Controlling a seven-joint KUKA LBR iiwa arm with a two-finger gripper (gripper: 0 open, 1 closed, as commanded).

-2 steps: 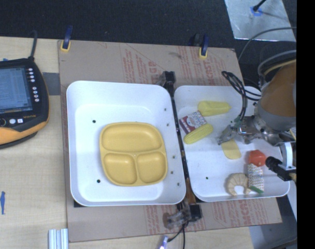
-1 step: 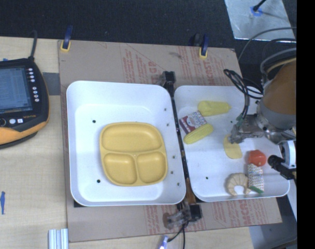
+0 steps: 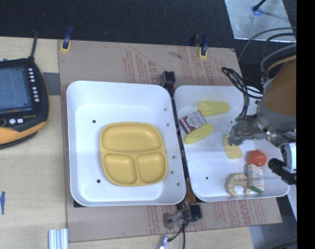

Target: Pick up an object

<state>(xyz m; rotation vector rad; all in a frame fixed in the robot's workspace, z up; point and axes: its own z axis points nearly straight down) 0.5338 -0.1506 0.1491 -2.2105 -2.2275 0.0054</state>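
Over the right bin the end effector hangs low at the far right side, just above a pale yellow piece, and from this angle I cannot tell whether it is released or clenched, with nothing visibly between its tips. That yellow piece looks like the likely target, lying flat near the bin's right wall. Trouble could come from here: the piece is low and flat, so a descent slightly off centre might push it aside or skim over it, and the red item just beside it could get nudged. Cables trail close around the wrist too, a possible snag. Contents now: the right bin holds a yellow corn cob, a second yellow piece near the back, a small printed packet, and a pale curled item beside a striped roll at the front. The left bin carries one yellow divided tray, its three compartments bare
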